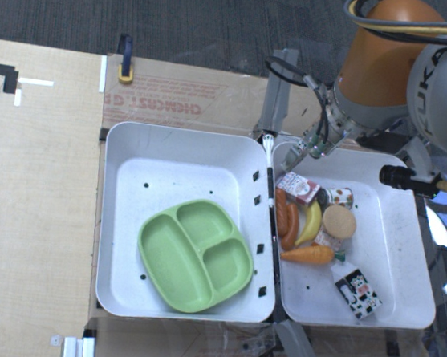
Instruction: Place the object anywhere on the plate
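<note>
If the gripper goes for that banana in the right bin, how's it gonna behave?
The banana looks like smooth moulded plastic, so probably light, stiff and a bit slippery. Its curve could make it pivot when pushed. It lies wedged between the sausages and round bun, so neighbours would likely shift too.

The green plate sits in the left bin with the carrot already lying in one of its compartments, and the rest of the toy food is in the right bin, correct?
Not quite. In the camera view the carrot lies in the right bin with the other food; the green plate in the left bin holds nothing.
</note>
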`<state>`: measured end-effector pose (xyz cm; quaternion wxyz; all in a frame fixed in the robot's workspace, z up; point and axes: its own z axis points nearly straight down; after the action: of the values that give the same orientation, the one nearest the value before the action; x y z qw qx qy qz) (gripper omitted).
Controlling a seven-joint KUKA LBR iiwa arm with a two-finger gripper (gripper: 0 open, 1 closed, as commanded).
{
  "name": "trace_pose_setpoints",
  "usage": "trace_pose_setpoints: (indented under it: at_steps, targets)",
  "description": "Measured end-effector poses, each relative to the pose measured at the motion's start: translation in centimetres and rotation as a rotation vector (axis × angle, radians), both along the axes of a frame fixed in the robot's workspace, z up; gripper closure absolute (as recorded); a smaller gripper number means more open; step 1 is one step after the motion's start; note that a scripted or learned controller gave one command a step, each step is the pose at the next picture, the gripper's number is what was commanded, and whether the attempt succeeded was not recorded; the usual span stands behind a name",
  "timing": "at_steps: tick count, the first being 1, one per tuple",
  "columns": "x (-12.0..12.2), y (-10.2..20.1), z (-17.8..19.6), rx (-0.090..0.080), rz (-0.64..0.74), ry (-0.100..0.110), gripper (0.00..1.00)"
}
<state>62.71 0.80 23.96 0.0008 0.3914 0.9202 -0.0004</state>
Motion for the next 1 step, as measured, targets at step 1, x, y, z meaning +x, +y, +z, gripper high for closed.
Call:
trace_pose_setpoints:
  at_steps: [1]
  targets:
    - [1.77,-5.46,0.27,-0.001,0.126,-0.002,1.0]
